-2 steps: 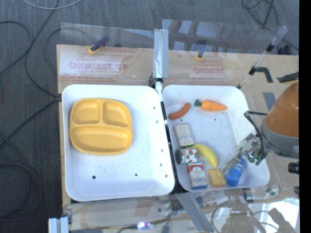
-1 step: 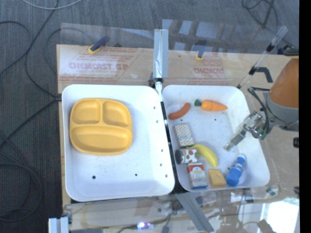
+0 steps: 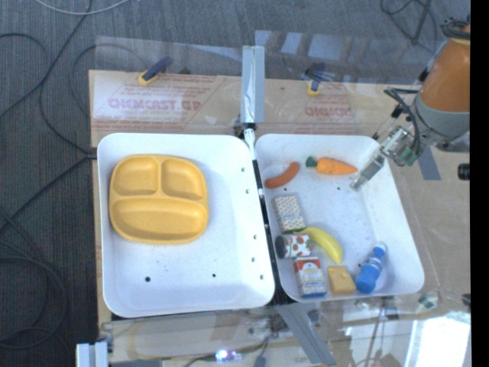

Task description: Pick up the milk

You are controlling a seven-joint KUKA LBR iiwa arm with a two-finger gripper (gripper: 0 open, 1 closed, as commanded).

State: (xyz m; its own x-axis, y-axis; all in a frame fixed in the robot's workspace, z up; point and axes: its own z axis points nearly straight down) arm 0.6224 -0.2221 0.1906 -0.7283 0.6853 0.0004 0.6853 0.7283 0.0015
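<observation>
Table (image 3: 153,102) with two bins; milk carton (image 3: 309,275) at right bin's 6 o'clock, wedged between can (image 3: 294,245), banana (image 3: 326,243), cheese block (image 3: 341,280). Tool (image 3: 367,173) near carrot (image 3: 335,166); opening indeterminate. Risk: snagging neighbours.

Bright, even light from overhead, and the two white bins (image 3: 183,297) nearly wash out. Shadows stay short and soft. Glare flares along the lower right edge of the bench (image 3: 451,335). Overall focus is soft, slightly grainy.
</observation>
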